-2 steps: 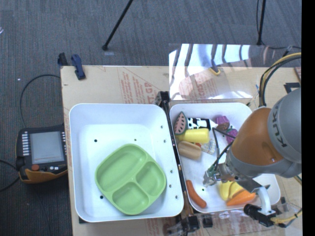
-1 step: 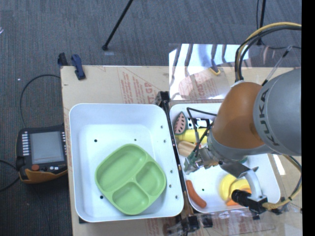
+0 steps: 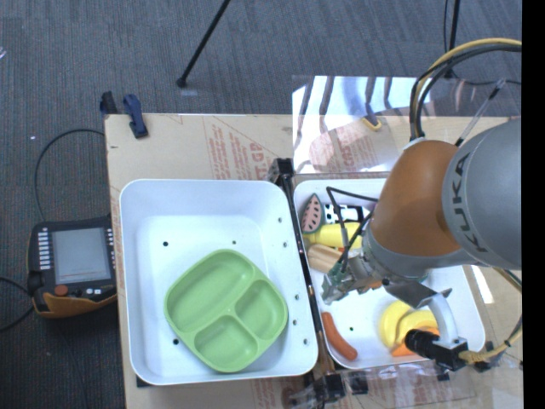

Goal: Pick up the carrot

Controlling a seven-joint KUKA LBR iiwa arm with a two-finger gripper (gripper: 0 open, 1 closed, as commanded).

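Note:
A slim orange-red piece (image 3: 339, 336), which looks like the carrot, lies slanted on the floor of the right bin (image 3: 375, 366) near its front left corner. My gripper (image 3: 335, 285) hangs low over the same bin's left side, a short way above and behind that piece and not touching it. Nothing visible is held in it. The grey and orange wrist (image 3: 417, 207) covers much of the bin's middle. A second small orange bit (image 3: 400, 351) peeks out beside a yellow object (image 3: 398, 322) at the front right, partly hidden by a black fitting.
A watermelon slice (image 3: 312, 214), a yellow banana (image 3: 330, 235) and a tan piece (image 3: 322, 259) lie along the right bin's left wall. The left bin (image 3: 145, 228) holds a green divided plate (image 3: 226, 310). A teach pendant (image 3: 72, 267) sits off the bench's left.

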